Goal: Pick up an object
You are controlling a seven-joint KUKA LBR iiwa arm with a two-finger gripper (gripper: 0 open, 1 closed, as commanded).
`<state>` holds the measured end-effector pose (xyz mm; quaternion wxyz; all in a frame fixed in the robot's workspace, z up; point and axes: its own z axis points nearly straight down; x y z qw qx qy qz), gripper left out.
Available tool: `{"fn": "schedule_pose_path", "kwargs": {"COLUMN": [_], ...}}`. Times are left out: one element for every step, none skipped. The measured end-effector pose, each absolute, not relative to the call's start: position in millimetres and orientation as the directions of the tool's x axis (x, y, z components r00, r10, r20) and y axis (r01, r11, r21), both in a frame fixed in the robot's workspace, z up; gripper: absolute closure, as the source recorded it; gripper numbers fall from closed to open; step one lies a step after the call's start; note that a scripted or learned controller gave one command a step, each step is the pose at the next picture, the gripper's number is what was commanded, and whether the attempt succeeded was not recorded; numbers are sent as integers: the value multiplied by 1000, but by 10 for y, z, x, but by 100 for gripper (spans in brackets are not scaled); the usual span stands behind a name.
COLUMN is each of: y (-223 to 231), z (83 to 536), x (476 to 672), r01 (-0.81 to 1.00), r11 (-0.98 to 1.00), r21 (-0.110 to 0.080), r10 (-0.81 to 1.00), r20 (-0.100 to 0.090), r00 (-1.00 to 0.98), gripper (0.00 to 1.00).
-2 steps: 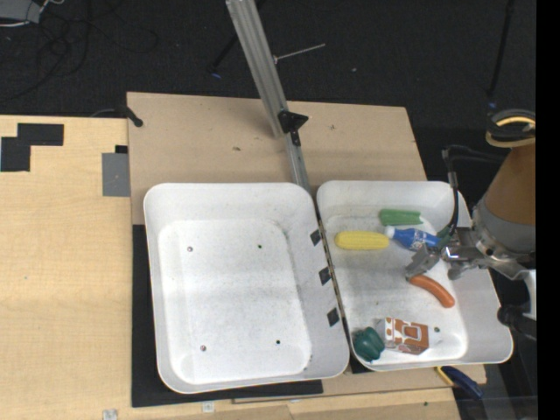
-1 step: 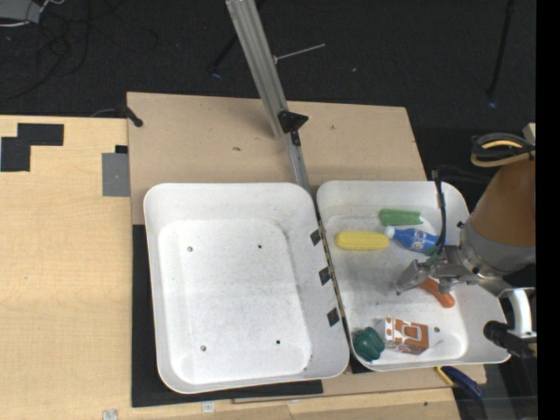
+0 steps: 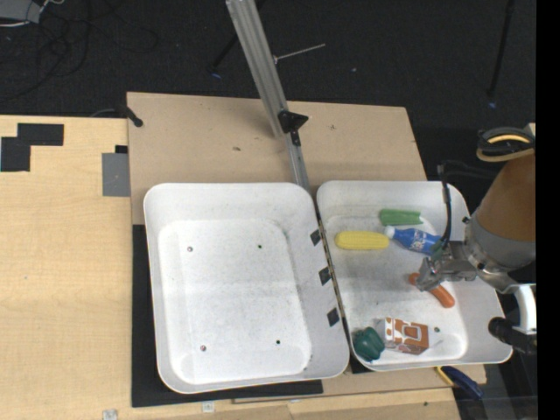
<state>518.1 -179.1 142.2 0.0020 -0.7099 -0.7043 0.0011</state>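
The right bin (image 3: 472, 344) holds several small objects. Along its far side lie a green piece (image 3: 400, 217), a yellow corn cob (image 3: 361, 241) and a blue-and-white bottle (image 3: 413, 238). An orange carrot-like piece (image 3: 443, 296) lies near the right wall. A brown-and-white carton (image 3: 408, 335) and a dark green lump (image 3: 368, 344) sit at the near edge. My gripper (image 3: 433, 274) reaches in from the right and hangs low over the left end of the orange piece, just below the blue bottle. The gripper body hides that end of the orange piece.
The left bin (image 3: 175, 226) stands beside the right one, with black clips (image 3: 325, 275) along the shared rim. A slanted metal rail (image 3: 262, 68) rises behind the bins. The grey arm with its orange band (image 3: 512, 204) covers the right bin's right wall.
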Motion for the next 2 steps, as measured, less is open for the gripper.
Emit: {"fn": "schedule_pose_path", "kwargs": {"y": [-1793,-1860], "z": [1846,2368], "x": [5218,5311], "r01": [1000,1000], "r11": [3,1], "r21": [2,3], "r10": [1000,1000], "r20": [0,-1], "r00": [-3,-1], "gripper": [100,100]}}
